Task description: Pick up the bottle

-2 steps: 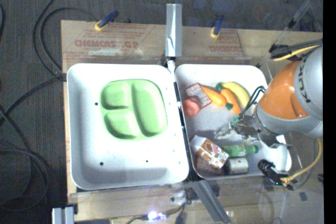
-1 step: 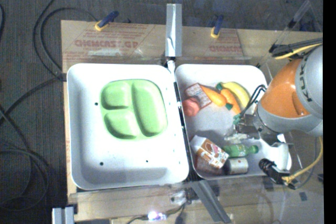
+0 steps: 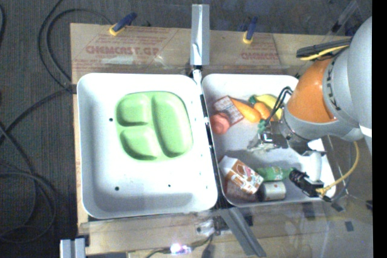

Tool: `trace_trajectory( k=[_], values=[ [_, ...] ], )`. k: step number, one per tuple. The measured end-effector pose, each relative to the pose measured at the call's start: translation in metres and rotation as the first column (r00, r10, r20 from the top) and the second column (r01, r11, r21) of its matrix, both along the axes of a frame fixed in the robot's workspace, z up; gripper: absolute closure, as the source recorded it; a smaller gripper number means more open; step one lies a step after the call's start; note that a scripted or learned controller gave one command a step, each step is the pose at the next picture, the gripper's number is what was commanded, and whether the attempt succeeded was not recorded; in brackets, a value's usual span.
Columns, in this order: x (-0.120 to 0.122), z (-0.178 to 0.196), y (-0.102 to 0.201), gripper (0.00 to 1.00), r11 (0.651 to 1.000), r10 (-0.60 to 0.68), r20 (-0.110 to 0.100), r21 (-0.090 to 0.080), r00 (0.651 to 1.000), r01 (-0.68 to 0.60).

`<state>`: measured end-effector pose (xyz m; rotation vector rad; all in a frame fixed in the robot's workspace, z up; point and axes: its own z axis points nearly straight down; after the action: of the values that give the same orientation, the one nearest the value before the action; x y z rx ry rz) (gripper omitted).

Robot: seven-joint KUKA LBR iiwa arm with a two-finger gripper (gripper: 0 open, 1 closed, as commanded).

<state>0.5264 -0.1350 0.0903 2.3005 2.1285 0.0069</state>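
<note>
Bottle: your best candidate is the small green item (image 3: 275,173) lying on its side at about 5 o'clock from the middle of the right bin (image 3: 239,148). It is small and partly shadowed, so read that identification as a judgement, not a certainty. It rests on the bin floor, not lifted.

Neighbours: a brown snack bag (image 3: 243,178) lies just beside it at its 9 o'clock. A short grey can (image 3: 273,191) sits at its 6 o'clock, close against the near wall.

Gripper (image 3: 265,138): it hangs over the bin's middle, at 12 o'clock from the bottle and apart from it. You cannot tell from this view whether it is released or clenched. Nothing shows as grasped in it.

Farther out, at the bin's 12 o'clock end: a carrot (image 3: 248,109) and a banana (image 3: 266,99) lie together. A printed packet (image 3: 227,107) and a red fruit (image 3: 219,124) are at 10 o'clock.

The left bin (image 3: 97,148) holds a green divided tray (image 3: 154,125). Both bins sit on the desk (image 3: 169,48), which has two clamps (image 3: 123,23) at its far edge.

Progress: the approach is partly made, since the arm is over the correct bin. No grasp and no lift are done. What is left for you is to shift toward 6 o'clock, descend onto the bottle, close and raise. Expect crowding from the bag and can.
</note>
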Motion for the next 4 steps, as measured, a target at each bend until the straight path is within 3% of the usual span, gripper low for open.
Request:
trace_trajectory(
  k=[1,2,3,4],
  values=[
    [0.001,0.000,0.001,0.00,1.000,0.002,0.004,-0.001,1.000,-0.002],
    [0.018,0.014,-0.034,0.00,0.973,-0.229,-0.013,-0.002,0.973,0.229],
    [0.017,0.021,-0.034,1.00,0.974,-0.228,-0.018,-0.006,0.974,0.227],
    [0.035,0.077,-0.033,1.00,1.000,0.006,-0.013,-0.003,1.000,-0.006]
  ],
)
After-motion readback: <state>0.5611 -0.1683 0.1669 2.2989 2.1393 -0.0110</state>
